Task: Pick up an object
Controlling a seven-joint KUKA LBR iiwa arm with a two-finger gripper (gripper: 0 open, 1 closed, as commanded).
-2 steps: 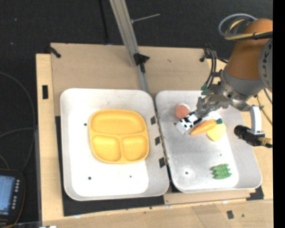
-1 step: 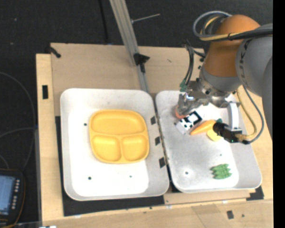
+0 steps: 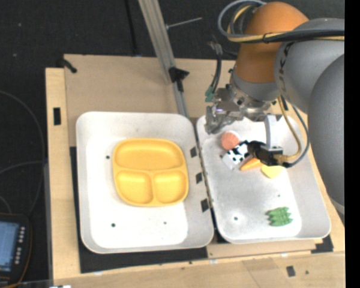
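Toy cluster (image 3: 249,155) crowds right bin's (image 3: 300,221) far end under arm; green toy (image 3: 279,216) stands apart.

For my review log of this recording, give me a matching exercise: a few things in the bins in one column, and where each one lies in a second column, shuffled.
Things:
1. yellow divided tray
2. green toy
3. pink ball
4. gripper

Places:
A. near corner of the right bin, apart from the other items
B. over the far left corner of the right bin
C. middle of the left bin
D. far part of the right bin, beside the black-and-white toy

Pairs: 1-C, 2-A, 3-D, 4-B
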